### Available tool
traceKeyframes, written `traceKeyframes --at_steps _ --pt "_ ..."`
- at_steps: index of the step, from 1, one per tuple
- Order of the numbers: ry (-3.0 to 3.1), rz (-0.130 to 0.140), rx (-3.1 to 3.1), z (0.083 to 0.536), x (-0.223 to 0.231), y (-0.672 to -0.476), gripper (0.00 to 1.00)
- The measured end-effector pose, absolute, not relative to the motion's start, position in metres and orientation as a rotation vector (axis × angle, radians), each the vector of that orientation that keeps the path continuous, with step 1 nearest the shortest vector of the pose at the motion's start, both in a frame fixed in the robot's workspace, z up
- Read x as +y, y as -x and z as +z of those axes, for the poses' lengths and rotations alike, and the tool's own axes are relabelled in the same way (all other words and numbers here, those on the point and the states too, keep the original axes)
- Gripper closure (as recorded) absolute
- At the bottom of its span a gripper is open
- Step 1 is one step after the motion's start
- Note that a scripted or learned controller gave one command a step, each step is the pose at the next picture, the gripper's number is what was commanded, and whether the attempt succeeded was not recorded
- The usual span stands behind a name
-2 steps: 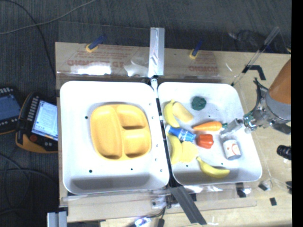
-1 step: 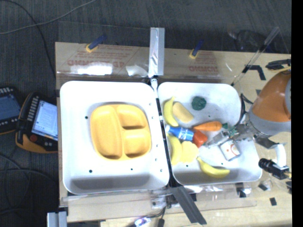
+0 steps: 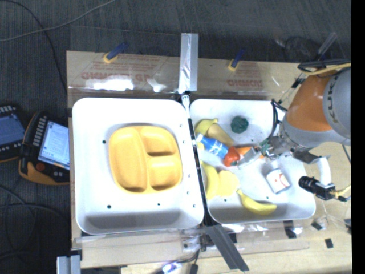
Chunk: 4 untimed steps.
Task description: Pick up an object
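1. One arm is at work, and its metal two-finger gripper point(image 3: 255, 154) is low inside the right white bin point(image 3: 288, 210).
2. Its tip sits right by the orange carrot-shaped toy point(image 3: 235, 154), touching it or almost touching it.
3. I cannot tell if the gripper is open or closed, because the tip is small and blurry.
4. I also cannot tell if it holds the orange toy, so I would not count the toy as picked up yet.
5. To do this step well, I think the gripper should squeeze the toy across its thin middle, then go straight up slowly.
6. A blue and white plastic bottle point(image 3: 212, 147) lies just beside the orange toy, so a sideways push could knock it away.
7. Near that, a yellow cone-shaped toy point(image 3: 215, 131) rests by the wall between the bins.
8. Further out lie a dark green round toy point(image 3: 239, 124), a small white card with red marks point(image 3: 278, 180) and a yellow banana point(image 3: 258, 203).
9. Over in the left white bin point(image 3: 91, 210) sits a yellow plastic tray with three sections point(image 3: 145, 157).
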State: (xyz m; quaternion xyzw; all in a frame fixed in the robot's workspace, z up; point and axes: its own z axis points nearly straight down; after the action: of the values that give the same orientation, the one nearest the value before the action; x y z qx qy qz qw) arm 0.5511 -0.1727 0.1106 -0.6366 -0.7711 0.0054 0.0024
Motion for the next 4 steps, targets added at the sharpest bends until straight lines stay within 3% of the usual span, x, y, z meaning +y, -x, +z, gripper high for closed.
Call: traceKeyframes --at_steps 1,2,3,4 --pt "2.043 0.000 -2.402 0.090 -0.163 -0.600 0.00" --pt "2.090 0.012 -2.339 0.088 -0.161 -0.652 0.00" --pt "1.841 0.012 -2.506 0.124 -0.217 -0.665 0.00" --pt "1.991 0.013 -2.421 0.087 -0.192 -0.667 0.00"
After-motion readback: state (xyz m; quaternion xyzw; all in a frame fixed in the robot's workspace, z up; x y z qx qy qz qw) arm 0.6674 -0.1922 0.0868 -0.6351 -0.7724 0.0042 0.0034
